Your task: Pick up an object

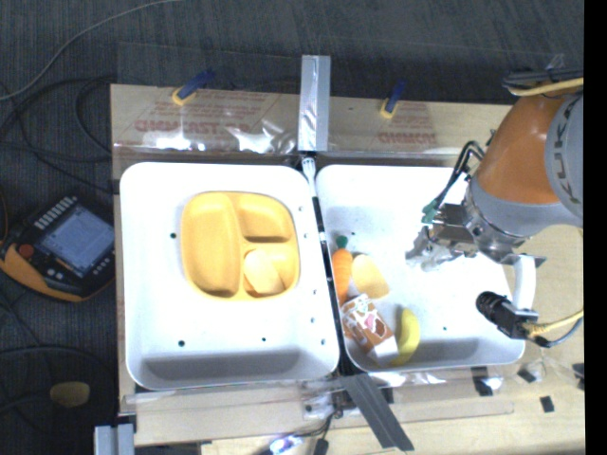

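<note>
**A:** Objects to pick sit in the right bin [379, 192], bunched at its near-left corner: carrot [340, 268] along the left wall, a pale yellow rounded piece [369, 277] touching it on the right, a printed snack packet [365, 321] nearer the camera, and a banana [408, 336] just right of the packet. None of them is lifted.

**B:** Where's the gripper?

**A:** Gripper [429, 252] is over the middle of the right bin, right of the cluster and apart from it, with bare white floor between. The arm comes in from the right, its orange band [526, 154] above the wrist.

**B:** Fingers apart or together?

**A:** Cannot tell. That end of the tool is a small dark and grey clutter at this angle. I see nothing carried there.

**B:** So progress?

**A:** My read is early. No grasp has been made and no object contacted. Still to do: choose a target, line up over it, descend, close, lift.

**B:** Left bin?

**A:** Left bin [152, 349] holds a yellow compartment tray [211, 245] with a pale lump [266, 273] in its near-right section. It's well away from the gripper, so I doubt it's the target.

**B:** Any risks?

**A:** The items are touching and pressed against the bin wall. My guess is the pale yellow piece or the banana is the easiest to reach, being on the open side.
</note>
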